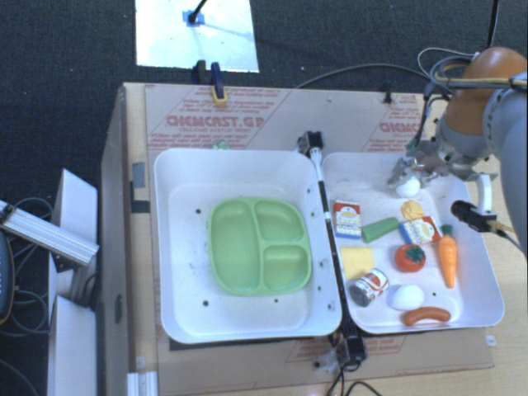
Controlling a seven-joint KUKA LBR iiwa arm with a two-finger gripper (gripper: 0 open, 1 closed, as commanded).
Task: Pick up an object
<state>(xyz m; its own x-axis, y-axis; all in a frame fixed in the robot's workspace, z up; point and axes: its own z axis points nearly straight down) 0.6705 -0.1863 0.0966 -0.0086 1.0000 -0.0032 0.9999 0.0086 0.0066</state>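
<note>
My gripper (410,172) hangs low over the far part of the right bin (487,291), at the end of the grey arm with the orange band (493,66). A small white rounded object (407,188) lies right under its tip, touching or nearly touching it. Further toy foods lie in this bin: a red and white box (347,219), a green block (380,228), a yellow wedge (357,262), a small can (370,285), a white egg (407,296), a sausage (426,315), a tomato (410,257) and a carrot (447,260).
The left bin (177,221) holds a green divided plate (260,246). A black divider strip (326,221) runs between the bins. Cables loop around the arm at the upper right, and a black fitting (464,214) juts over the right bin's far side.
</note>
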